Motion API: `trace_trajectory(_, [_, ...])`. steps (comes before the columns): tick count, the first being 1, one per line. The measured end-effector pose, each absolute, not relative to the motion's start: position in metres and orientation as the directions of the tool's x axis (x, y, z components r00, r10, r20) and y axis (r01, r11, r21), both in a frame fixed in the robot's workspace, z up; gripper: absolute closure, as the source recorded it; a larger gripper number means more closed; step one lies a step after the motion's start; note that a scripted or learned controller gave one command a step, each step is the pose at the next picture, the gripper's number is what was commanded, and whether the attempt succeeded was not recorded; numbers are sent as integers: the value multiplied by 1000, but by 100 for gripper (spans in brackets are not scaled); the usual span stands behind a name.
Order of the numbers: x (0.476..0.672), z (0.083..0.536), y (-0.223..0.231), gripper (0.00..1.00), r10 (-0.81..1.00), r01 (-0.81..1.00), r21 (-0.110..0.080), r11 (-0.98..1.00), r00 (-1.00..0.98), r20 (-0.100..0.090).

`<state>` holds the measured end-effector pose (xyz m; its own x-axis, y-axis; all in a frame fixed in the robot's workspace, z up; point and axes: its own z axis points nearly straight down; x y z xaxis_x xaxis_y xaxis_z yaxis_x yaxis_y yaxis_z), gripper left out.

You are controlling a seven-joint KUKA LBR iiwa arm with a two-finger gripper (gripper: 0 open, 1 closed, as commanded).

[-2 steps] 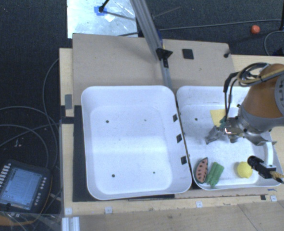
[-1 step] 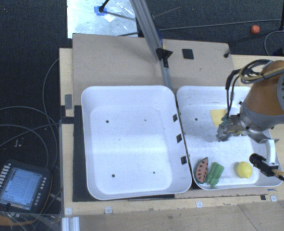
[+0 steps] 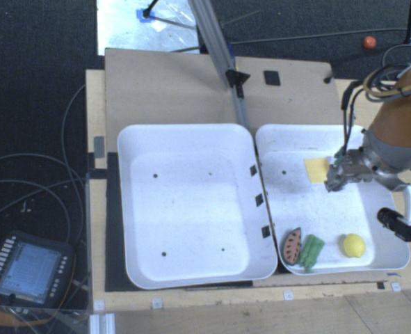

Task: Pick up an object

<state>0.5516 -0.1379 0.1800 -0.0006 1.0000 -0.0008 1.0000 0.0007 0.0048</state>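
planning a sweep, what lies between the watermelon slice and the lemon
The green object, touching the watermelon slice; then bare bin floor up to the lemon, in the camera view.

Two white bins [image 3: 191, 204], one yellow flat square [image 3: 315, 170], one watermelon-slice piece [image 3: 291, 245], one green piece [image 3: 311, 250], one yellow lemon [image 3: 354, 245], one control pendant [image 3: 30, 268], one orange ball [image 3: 369, 42].

Grey arm [image 3: 389, 155], orange band, seemingly black cables looped above.

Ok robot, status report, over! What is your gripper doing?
Gripper low in right bin, at yellow sponge edge. Lemon, watermelon slice, green toy lie apart, near front wall. Nothing blocking.
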Motion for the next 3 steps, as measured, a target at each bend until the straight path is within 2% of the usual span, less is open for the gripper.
trace_trajectory(1, [552, 243, -142, 100, 1000, 1000, 6, 0, 0, -1])
trace_trajectory(2, [552, 242, -142, 100, 1000, 1000, 1, 1, -1, 0])
trace_trajectory(3, [545, 230, -88, 100, 1000, 1000, 0, 4, -4, 1])
